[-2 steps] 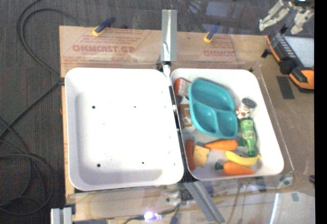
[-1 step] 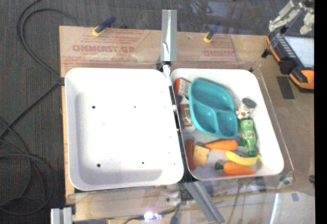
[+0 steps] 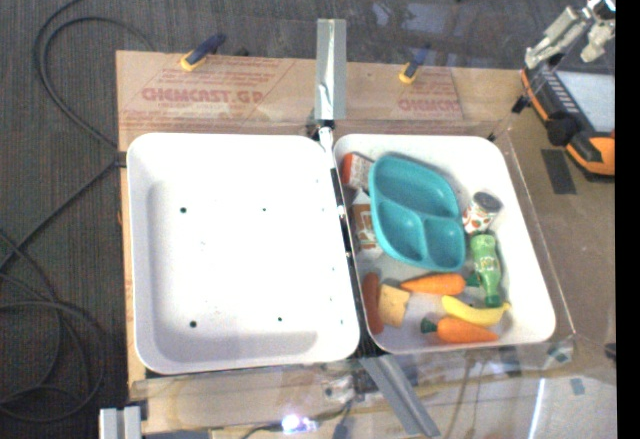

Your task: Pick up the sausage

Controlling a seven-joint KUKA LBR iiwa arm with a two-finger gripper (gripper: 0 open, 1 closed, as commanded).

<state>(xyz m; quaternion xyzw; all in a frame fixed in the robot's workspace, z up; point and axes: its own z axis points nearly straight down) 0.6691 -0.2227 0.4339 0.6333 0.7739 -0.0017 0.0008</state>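
Note:
The sausage [image 3: 372,301], a short dark-red cylinder, lies lengthwise against the left wall of the right bin [image 3: 520,187], near its front. A tan cracker-like piece [image 3: 394,305] touches its right side. My gripper [image 3: 574,33] hangs far off at the upper right, outside the bins and well above the bench. Its two pale fingers stand apart, open, with nothing between them.
The right bin also holds a teal divided plate [image 3: 418,209], a small can [image 3: 481,212], a green bottle [image 3: 485,265], two carrots [image 3: 434,283] [image 3: 462,330], a banana [image 3: 474,309] and a red packet [image 3: 349,169]. The left bin [image 3: 140,257] lies beside it. Orange equipment [image 3: 590,149] sits at the right.

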